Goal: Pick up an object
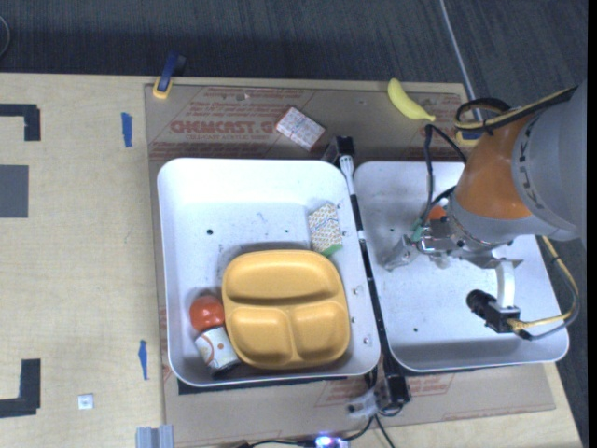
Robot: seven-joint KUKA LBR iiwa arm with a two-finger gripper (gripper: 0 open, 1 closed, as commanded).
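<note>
- My pincer (409, 248) sits low over the right bin (522, 343), in its left half, close to the wall that it shares with the left bin (177, 250)
- I cannot tell from this slanted view whether the pincer is apart or together, and I see nothing clamped in it
- My arm (546, 171) comes in from the right, with the orange band (485, 189) just right of and a little beyond the pincer
- The things to pick all lie in the left bin, across the black divider (366, 269) from my pincer
- The packet (325, 226), patterned and pale, is the nearest of them: it lies by the right wall of the left bin, left of the pincer and slightly farther back
- The tray (284, 306), yellow with compartments, fills the near middle of the left bin; it lies left of my pincer and nearer the front edge, and its far right corner comes close to the packet
- The ball (207, 312), red-orange, rests against the left side of the tray, well apart from my pincer
- A small white item (216, 346) with orange marks lies just in front of the ball, touching the near left corner of the tray
- On the cardboard beyond the bins a banana (409, 101) lies past the right bin, and a small patterned box (298, 127) lies past the left bin
</note>
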